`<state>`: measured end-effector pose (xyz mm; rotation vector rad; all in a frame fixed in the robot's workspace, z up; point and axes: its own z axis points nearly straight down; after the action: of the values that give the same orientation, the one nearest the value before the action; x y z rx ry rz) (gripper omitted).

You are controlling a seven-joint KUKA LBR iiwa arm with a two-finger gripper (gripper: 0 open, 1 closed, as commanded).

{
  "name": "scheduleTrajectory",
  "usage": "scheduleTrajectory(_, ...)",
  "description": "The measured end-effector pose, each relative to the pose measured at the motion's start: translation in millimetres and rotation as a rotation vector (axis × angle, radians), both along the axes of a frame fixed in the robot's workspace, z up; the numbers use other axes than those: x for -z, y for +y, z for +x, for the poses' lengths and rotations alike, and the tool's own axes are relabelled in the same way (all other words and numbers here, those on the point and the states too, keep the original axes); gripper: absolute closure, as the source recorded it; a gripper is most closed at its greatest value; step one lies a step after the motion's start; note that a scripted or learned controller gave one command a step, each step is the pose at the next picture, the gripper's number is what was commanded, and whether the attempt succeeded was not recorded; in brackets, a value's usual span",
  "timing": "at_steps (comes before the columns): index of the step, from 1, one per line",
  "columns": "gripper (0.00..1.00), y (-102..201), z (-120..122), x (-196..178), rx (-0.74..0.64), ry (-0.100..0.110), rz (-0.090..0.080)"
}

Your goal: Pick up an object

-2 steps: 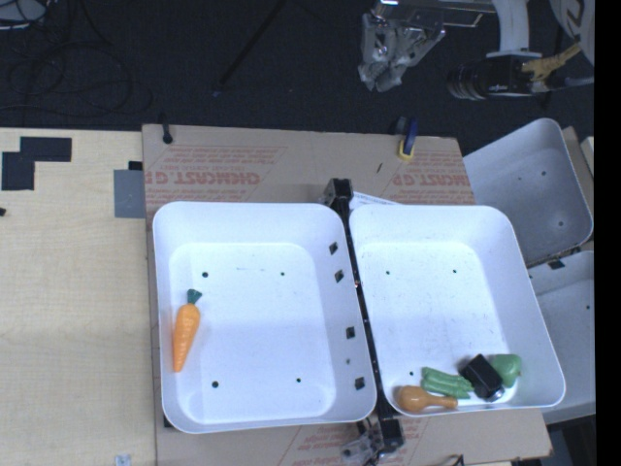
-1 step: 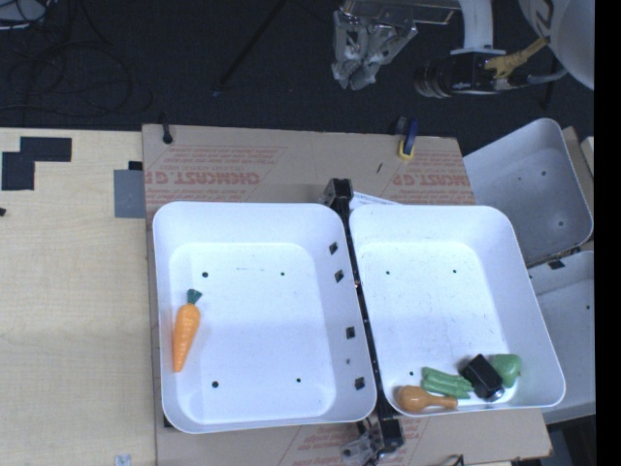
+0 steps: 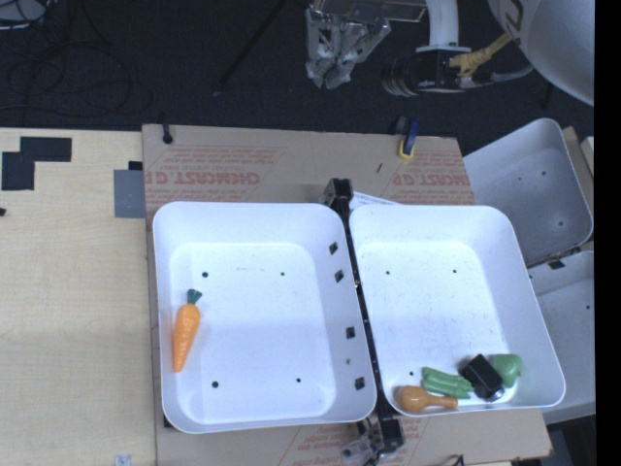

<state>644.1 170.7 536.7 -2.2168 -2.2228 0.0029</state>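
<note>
toys (image 3: 464, 384) lay in right bin (image 3: 529, 289), far below gripper (image 3: 335, 66); carrot (image 3: 185, 328) in left bin (image 3: 160, 289). grip state: cannot tell. step: pre-approach; next, descend over one.

A toy carrot (image 3: 185, 330) lies lower left; green, black and orange items (image 3: 464, 384) cluster lower right; the pincer (image 3: 335, 66) hangs top centre.
</note>
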Motion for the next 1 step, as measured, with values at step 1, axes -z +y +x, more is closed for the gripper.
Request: scheduleTrajectory(1,1.00,37.3,-0.1,0.1,-0.001,0.000,0.000)
